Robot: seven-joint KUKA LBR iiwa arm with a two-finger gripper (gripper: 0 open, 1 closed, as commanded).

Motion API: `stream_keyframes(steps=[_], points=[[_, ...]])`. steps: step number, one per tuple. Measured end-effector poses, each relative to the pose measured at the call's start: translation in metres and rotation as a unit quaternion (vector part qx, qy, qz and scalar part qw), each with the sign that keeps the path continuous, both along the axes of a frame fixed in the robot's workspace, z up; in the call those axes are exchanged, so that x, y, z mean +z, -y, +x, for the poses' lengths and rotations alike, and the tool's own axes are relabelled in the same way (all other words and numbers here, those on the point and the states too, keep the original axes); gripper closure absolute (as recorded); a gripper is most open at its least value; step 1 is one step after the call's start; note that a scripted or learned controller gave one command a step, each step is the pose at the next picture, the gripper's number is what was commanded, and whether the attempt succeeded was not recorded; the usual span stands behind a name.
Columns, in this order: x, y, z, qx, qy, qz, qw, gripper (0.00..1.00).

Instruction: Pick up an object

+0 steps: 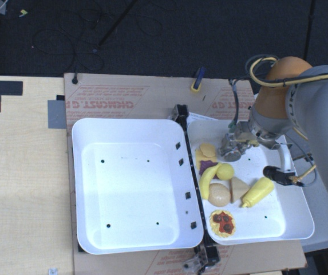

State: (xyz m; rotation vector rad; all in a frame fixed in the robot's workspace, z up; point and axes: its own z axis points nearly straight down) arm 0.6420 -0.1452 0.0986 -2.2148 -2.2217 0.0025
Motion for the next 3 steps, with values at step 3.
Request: stream_keyframes(steps=[3], points=[[0.088, -0.113, -0.048, 0.000, -0.002, 0.0002, 1.0000, 1.00]])
